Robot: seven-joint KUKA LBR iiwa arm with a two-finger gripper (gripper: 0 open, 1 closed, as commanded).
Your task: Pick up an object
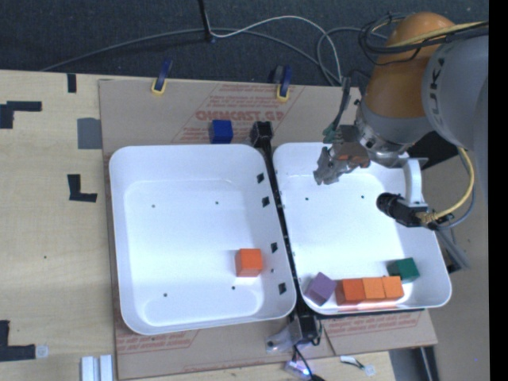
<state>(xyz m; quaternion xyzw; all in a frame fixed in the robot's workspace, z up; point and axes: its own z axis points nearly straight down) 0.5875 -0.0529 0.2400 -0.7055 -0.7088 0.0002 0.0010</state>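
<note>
My gripper (327, 171) hangs over the far left part of the right bin (359, 213), with nothing seen between its fingers. At that bin's near edge lie a purple block (320, 288), a long orange block (368, 290) and a green block (404, 270) in a row. A single orange cube (249, 262) sits in the near right part of the left bin (159, 236). All these blocks lie well away from the gripper, toward the front.
A blue cube (221, 130) rests on the cardboard behind the left bin. Black clips (262, 136) join the bins along their shared wall. Cables run across the dark floor at the back. A black hose fitting (397, 209) hangs off the arm over the right bin.
</note>
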